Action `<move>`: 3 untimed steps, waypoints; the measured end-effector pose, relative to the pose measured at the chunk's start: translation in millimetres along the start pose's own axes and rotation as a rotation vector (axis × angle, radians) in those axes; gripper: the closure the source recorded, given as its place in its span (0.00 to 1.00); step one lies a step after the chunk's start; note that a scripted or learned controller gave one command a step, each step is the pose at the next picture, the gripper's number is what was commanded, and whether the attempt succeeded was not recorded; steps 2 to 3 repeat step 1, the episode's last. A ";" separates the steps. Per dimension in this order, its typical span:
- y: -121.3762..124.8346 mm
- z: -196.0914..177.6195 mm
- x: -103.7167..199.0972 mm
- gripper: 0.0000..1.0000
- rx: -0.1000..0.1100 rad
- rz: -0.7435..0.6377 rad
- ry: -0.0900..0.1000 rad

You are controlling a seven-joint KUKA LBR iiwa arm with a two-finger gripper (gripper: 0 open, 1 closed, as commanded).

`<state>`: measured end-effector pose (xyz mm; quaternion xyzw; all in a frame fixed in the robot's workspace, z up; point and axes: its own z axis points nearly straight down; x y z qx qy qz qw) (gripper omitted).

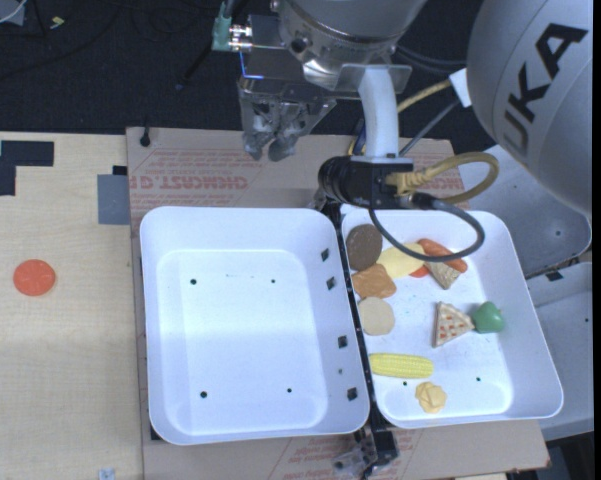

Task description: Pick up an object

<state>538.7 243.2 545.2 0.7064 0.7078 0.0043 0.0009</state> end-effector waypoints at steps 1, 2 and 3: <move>-26.6 17.9 -80.6 1.00 0.013 0.008 -0.007; -26.6 17.9 -80.6 1.00 0.013 0.008 -0.007; -26.6 17.9 -80.6 1.00 0.013 0.008 -0.007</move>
